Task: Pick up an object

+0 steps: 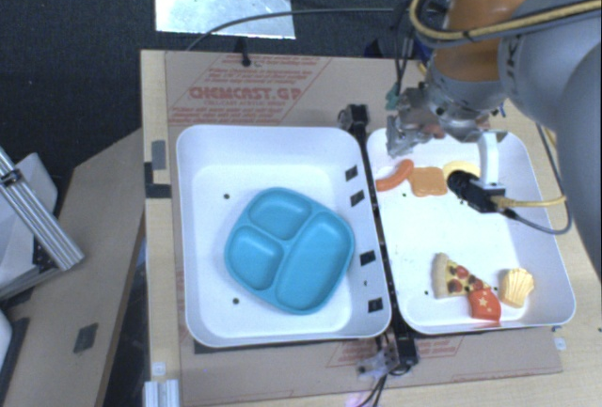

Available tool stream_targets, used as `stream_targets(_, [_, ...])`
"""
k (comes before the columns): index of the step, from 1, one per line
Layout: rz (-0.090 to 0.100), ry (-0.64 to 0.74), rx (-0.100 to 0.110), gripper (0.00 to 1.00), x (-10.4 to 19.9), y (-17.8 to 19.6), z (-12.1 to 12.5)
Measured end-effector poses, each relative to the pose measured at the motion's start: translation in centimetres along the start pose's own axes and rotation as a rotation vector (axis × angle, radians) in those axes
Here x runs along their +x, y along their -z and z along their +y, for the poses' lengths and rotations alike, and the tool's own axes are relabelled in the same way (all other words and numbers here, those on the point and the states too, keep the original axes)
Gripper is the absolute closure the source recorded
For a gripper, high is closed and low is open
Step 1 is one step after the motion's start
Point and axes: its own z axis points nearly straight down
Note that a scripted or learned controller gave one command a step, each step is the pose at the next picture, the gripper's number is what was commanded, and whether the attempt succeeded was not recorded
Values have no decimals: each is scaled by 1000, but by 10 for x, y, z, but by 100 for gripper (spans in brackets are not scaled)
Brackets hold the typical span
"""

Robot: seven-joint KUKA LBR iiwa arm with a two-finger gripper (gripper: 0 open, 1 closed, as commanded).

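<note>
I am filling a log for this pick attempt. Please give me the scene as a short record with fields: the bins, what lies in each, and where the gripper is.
left bin: holds a blue divided plate, lying flat
right bin: holds toy food pieces
far end of right bin: orange sausage, tan piece, yellow piece
near end of right bin: pizza slice, red piece, shell-shaped piece
gripper: over the far left corner of the right bin, just above the sausage
held item: none seen between the fingers
</note>
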Motion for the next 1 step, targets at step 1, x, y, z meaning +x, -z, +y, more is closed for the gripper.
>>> stream_targets(1, [0, 0, 2, 100, 58, -3, 5])
